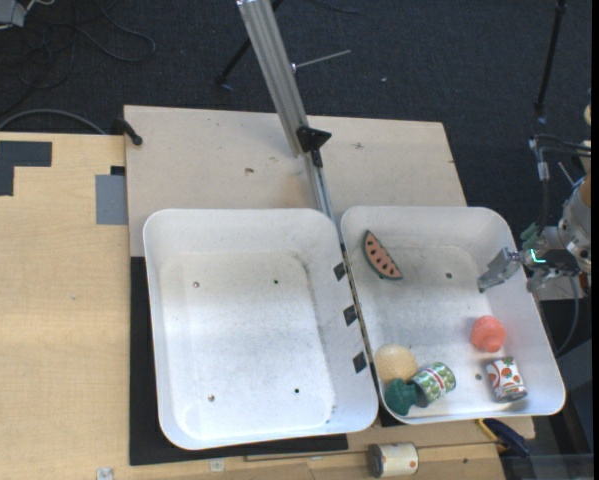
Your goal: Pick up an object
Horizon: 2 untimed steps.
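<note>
Lying in smooth white bin (449, 230): wedge-shaped watermelon slice (382, 256)

Matt white plastic bins (241, 230)

I worked in a robot lab: left of my fingers (501, 268) sat two white bins (179, 268) on a plywood board (229, 153), a metal rail (279, 78) rose beyond them, and cables (69, 18) trailed over dark carpet (429, 48).
</note>
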### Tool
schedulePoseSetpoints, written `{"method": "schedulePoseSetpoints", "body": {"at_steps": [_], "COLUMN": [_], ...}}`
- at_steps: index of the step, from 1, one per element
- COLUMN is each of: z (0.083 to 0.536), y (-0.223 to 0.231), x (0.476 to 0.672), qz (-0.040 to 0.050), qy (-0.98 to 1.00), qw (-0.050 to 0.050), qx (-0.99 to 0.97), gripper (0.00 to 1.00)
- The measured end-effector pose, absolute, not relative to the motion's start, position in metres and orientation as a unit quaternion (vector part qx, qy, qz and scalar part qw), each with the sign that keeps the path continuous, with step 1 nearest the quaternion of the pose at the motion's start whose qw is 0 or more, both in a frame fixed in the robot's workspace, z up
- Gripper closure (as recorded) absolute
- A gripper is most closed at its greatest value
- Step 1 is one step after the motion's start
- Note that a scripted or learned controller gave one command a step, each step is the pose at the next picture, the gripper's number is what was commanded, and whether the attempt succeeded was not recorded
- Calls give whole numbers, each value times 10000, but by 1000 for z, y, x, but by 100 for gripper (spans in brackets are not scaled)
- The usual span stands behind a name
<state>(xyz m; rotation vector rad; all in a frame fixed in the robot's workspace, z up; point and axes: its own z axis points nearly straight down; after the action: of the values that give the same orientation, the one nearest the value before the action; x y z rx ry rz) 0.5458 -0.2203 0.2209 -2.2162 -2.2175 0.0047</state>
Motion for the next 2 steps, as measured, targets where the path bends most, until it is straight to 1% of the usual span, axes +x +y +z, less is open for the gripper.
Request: {"method": "schedulePoseSetpoints", "body": {"at_steps": [1,2], "z": [223,179], "y": [-220,-220], "x": [547,542], "qz": [5,15], "qy": [-7075,-7071], "qw": [14,34], "qx": [-7067,-7071], "gripper": [0,0]}}
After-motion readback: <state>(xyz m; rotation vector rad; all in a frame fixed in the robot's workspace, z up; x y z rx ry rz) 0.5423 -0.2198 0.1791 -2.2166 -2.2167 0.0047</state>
